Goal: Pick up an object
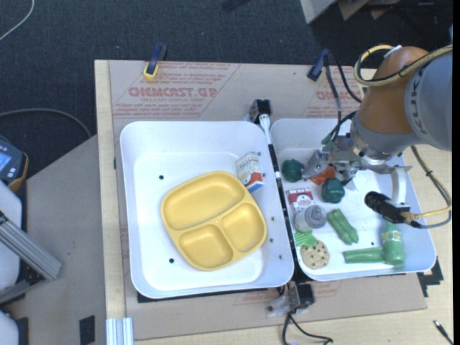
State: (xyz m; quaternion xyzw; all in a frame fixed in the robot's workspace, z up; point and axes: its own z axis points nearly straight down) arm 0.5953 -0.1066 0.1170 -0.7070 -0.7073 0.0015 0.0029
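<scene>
My gripper (328, 169) is low over the back of the right bin (424, 246), at the end of the grey arm with the orange band. Right under it lies a small orange thing (328, 176), partly hidden by the gripper. A teal round object (333, 191) sits just in front of it, and a dark green ball (292, 169) just to its left. Whether anything is held is hidden from view.
The right bin also holds a red and white packet (300, 196), a grey can (314, 216), a green pickle (343, 227), a cookie (315, 254) and a green bottle (379, 251). In the left bin (144, 149) lie a yellow divided plate (212, 220) and a small carton (249, 170).
</scene>
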